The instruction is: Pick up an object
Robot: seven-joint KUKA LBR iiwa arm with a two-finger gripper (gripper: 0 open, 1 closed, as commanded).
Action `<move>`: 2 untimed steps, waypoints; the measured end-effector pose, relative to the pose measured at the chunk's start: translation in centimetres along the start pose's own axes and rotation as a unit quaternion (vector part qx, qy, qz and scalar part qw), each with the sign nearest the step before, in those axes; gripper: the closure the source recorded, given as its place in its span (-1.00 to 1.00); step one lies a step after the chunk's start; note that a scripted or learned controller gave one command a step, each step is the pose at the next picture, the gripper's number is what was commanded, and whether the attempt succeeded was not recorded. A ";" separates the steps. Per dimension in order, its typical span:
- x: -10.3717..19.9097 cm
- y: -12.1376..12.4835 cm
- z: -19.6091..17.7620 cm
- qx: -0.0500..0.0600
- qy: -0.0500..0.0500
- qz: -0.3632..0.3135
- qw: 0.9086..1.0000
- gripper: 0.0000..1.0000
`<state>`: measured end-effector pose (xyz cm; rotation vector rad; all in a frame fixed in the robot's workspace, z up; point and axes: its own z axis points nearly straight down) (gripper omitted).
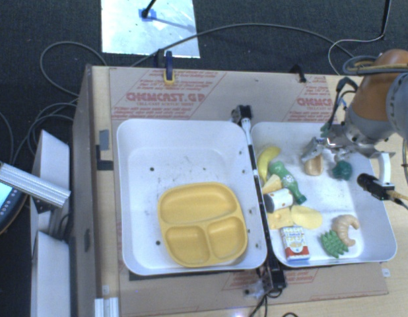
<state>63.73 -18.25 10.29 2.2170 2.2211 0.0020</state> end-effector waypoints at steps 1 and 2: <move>-2.4 0.4 -2.1 0.000 0.000 0.000 1.000 -1.00; 2.8 2.0 1.8 0.001 0.001 -0.001 1.000 -1.00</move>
